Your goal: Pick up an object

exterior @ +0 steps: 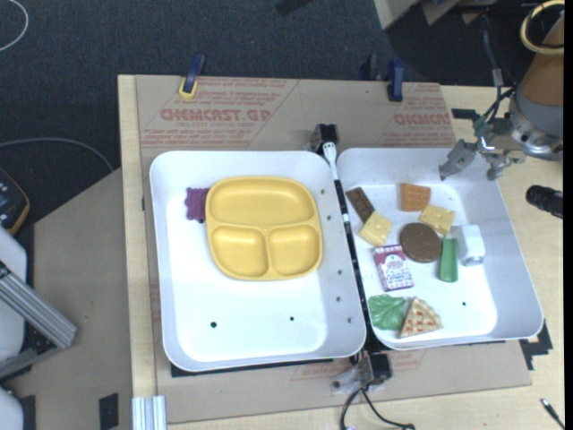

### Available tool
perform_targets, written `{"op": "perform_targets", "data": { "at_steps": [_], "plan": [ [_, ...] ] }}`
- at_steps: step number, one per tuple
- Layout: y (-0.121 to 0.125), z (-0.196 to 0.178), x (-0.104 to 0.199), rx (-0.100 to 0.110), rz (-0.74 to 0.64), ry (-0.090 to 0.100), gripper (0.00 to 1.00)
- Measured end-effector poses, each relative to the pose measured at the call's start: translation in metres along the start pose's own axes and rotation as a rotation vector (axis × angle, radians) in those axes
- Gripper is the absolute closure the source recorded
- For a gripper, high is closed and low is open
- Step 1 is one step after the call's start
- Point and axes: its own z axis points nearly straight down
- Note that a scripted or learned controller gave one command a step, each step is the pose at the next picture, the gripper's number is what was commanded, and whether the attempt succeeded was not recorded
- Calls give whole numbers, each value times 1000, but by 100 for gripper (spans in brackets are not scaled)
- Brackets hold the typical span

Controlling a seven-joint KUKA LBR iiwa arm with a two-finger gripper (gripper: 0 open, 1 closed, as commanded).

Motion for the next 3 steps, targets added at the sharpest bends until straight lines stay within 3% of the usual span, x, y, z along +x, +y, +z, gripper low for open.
{"op": "perform_targets", "data": {
  "at_steps": [1,2,3],
  "plan": [
    [-2,61,6,1,-2,1,0],
    [1,74,7,-4,-3,2,0],
    [4,60,7,-14,-4,1,100]
  ]
}}
